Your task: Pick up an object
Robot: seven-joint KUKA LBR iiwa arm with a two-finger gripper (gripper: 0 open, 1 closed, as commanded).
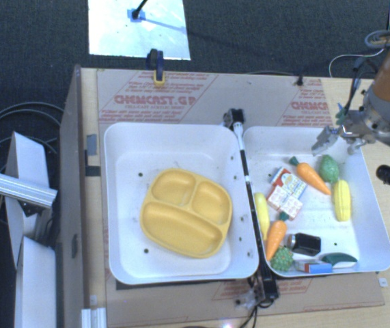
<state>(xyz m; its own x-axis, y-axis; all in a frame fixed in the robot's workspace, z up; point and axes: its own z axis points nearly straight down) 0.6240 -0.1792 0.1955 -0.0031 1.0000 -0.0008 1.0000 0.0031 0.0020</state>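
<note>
Carrot [311,175]: lies slantwise in the right bin [379,241], upper middle, green tuft toward the back, tip almost touching the yellow corn [342,199].
Neighbours: green pepper [329,167] just beside it, small carton [287,192] near its left.
Gripper [338,137]: hovers over the bin's back rim, above the carrot; fingers apart, nothing between them.
Handling: looks like light, stiff, smooth toy plastic, so likely slippery.
Grip spot: across the thick orange middle, fingers square to its length.
</note>
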